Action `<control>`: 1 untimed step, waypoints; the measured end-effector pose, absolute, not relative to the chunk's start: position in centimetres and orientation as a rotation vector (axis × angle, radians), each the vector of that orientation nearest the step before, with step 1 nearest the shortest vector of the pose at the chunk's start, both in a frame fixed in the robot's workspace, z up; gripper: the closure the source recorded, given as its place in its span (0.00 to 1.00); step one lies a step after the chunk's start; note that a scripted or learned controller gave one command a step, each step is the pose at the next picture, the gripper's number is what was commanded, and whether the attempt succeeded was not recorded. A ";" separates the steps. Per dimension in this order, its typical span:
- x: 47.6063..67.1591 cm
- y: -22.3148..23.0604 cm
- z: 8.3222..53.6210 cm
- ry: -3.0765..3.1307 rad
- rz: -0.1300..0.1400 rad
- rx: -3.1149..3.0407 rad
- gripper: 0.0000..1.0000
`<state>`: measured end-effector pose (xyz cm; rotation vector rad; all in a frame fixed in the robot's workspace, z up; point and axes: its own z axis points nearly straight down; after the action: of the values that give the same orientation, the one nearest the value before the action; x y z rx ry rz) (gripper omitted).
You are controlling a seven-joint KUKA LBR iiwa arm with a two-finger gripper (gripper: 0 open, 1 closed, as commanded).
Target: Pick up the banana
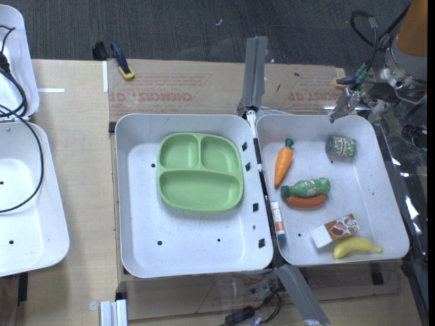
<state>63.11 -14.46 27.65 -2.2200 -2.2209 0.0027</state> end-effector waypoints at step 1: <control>60.8 -15.9 12.4 -2.543 0.002 -1.842 0.00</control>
<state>60.80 -15.90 12.40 -1.8424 -2.5429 0.0017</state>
